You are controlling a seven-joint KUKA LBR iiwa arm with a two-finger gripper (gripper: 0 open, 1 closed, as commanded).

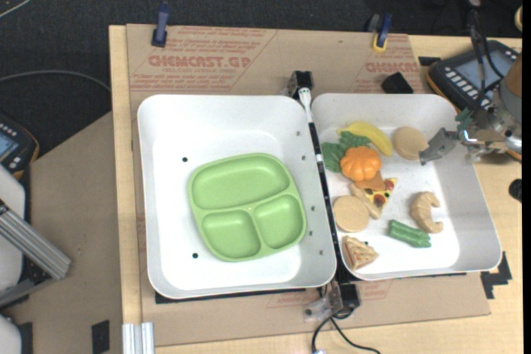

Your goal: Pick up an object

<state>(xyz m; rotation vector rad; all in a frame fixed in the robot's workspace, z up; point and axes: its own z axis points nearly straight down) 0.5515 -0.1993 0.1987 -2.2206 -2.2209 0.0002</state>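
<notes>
In the right bin (477,215), a sandwich wedge (359,251) lies at the near edge, a green pickle (409,234) beside it. Farther in sit a round cookie (351,214), a croissant (426,211) and a pizza slice (377,193). Beyond them are an orange pumpkin (361,164), a banana (370,136) and a tan bun (407,143). The gripper (435,148), just right of the bun, holds nothing; its spread cannot be told. The left bin (162,178) carries a green divided plate (246,206)

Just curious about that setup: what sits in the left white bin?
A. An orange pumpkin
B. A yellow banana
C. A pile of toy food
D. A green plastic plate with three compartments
D: the green plastic three-compartment plate lies alone in the left white bin; the toy food is all in the right white bin.
</notes>
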